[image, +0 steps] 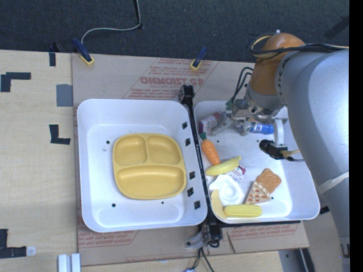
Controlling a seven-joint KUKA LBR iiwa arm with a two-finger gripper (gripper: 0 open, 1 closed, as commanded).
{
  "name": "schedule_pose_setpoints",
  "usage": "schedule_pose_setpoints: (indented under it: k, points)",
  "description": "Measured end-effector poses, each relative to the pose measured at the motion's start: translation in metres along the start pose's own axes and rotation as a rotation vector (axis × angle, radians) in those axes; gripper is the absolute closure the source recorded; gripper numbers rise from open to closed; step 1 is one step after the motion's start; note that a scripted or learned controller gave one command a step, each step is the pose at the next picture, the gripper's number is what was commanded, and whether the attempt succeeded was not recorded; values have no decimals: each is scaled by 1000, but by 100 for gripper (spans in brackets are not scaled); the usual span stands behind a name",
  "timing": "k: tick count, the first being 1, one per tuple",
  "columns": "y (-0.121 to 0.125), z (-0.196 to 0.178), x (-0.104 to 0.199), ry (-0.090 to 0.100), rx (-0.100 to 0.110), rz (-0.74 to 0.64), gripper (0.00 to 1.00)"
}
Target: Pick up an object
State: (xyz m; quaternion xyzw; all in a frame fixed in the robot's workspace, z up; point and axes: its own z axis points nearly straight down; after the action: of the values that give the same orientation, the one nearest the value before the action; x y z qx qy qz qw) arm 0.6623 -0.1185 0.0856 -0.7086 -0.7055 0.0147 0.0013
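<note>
White plastic, two shallow bins side by side on the cardboard-covered bench [113, 81]. The left bin [91, 152] carries a yellow divided plate [150, 166], lying flat near its middle, three compartments up. The right bin [300, 200] has the clutter. An orange carrot [210, 151] lies close to the wall the two bins share, and just below it a yellow banana [222, 166] slants across. Toward the bin's near edge sits a white fried egg [229, 191], a corn cob [243, 211] along the front wall, and a brown waffle piece [257, 194] touching a toast-coloured slice [268, 180] just beyond it. A small pinkish packet [211, 121] rests near the far left corner of that bin, and a blue-and-white item [262, 128] lies by the far wall.

The grey arm [317, 112] comes in from the right, orange band [265, 75] above the wrist, and its gripper [241, 120] hangs over the far end of the right bin, between the packet and the blue-and-white item. From here I cannot tell how the gripper is set, nor whether it has anything in it; the metal parts blur together. Two blue-and-yellow clamps [83, 51] pin the cardboard along the bench's far edge.
</note>
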Motion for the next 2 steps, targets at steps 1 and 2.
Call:
schedule_pose_setpoints:
  k: [1,2]
  points:
    - [1,0,-1,2,2,-2,0]
    - [1,0,-1,2,2,-2,0]
